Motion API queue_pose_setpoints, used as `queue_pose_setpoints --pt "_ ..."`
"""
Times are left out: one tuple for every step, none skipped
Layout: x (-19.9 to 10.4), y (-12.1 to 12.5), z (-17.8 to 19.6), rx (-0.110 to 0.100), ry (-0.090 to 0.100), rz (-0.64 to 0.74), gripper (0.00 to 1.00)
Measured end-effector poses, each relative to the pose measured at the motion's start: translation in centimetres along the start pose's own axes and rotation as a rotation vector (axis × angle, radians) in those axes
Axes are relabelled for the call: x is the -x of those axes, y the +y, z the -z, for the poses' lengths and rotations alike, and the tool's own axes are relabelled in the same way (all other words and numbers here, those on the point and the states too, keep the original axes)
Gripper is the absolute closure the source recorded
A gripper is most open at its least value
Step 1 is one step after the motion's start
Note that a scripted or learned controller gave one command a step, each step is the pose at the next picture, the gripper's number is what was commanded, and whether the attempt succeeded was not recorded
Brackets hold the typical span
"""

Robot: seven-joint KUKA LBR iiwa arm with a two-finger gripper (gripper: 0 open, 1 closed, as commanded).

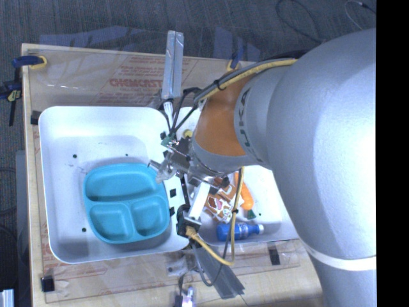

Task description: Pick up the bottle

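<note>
over the wall between the two bins, the pincer [167, 162] is hanging at the end of the grey arm [319, 139], which is reaching in from the right and is covering most of the right bin [267, 206]; the orange band [220, 123] above the wrist is facing the camera; i cannot tell how far the pincer is open, because the wrist and the cables are crowding around it, and i am seeing nothing held in it.

the bottle [235, 231] is lying on its side in the right bin, near the front wall, with its blue body pointing to the left and its white cap to the right; it is lying below the pincer in the view and apart from it; a printed packet [220, 204] is lying just behind the bottle, and an orange thing [246, 198] is lying beside this packet, partly under the arm.

the left bin [51, 171] is holding a blue tray [124, 203] with three compartments, which is sitting toward the front right of the bin, near the pincer; both bins are resting on a pale brown surface [96, 75] with red print on it.
</note>
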State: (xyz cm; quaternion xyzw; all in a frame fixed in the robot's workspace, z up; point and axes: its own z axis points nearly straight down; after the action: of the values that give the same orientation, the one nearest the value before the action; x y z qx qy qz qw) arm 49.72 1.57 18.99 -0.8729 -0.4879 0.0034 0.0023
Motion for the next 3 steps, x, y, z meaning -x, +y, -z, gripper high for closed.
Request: queue_pose_setpoints --pt "-2.4 -3.4 0.1 0.002 0.004 -0.485 0.0" --pt "-4.6 -3.2 0.1 0.0 0.002 -0.704 0.0" --pt "-4.6 -3.2 0.0 -0.001 0.002 -0.704 0.0"
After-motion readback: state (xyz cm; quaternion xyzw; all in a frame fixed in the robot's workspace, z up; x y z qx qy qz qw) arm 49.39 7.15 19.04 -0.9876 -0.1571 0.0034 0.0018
